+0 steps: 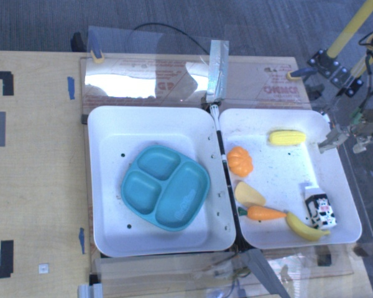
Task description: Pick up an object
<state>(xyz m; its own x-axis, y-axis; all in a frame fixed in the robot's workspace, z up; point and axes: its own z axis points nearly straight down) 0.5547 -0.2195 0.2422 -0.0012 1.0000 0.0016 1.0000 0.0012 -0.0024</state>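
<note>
Yellow corn (287, 138) lies in the right bin (345, 185), close to its far wall, long axis running across the bin towards the gripper (337, 139). The gripper hangs at that bin's rim just beside the cob, nearer it than the banana (304, 227) or carrot (265, 213); open or closed, I cannot tell

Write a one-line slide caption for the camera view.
Blue divided plate in left bin; toy corn, pumpkin, carrot, banana in right bin.
</note>
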